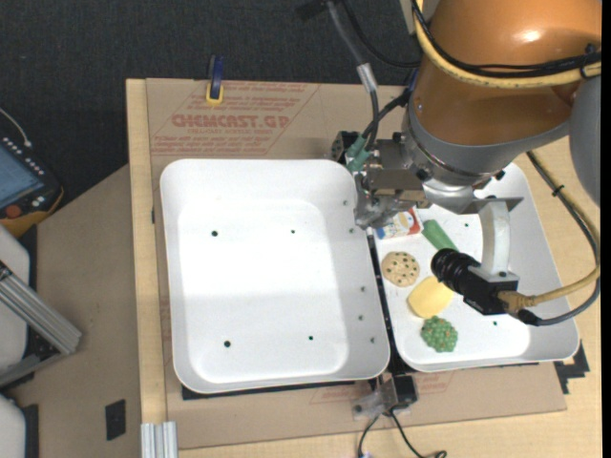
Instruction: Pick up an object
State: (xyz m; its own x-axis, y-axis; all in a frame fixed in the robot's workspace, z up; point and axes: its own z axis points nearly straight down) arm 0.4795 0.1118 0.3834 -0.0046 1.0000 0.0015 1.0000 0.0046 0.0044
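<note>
1. White plastic, shallow and round-cornered: the left bin [258,284] takes up the middle of the frame, and its floor carries four small dark dots.
2. The right bin [531,244] sits touching it along a shared wall. The grey and orange arm covers much of its upper part.
3. In the right bin, close to that shared wall, a round chocolate-chip cookie [400,268] lies flat.
4. Just below and right of the cookie is a yellow lump [428,301]. Below that, near the bin's lower edge, is a knobbly green broccoli-like piece [439,334].
5. A green stick [441,234] lies slantwise above and right of the cookie. A red, white and blue packet [403,224] lies just beside its upper end.
6. The gripper [374,216] hangs over the right bin's upper left corner, at the shared wall and just beside the packet. Whether it is released or clenched cannot be told.
7. Both bins rest on a brown cardboard sheet [239,117] with red lettering, and a blue and yellow clamp [216,82] sits at its upper edge.
</note>
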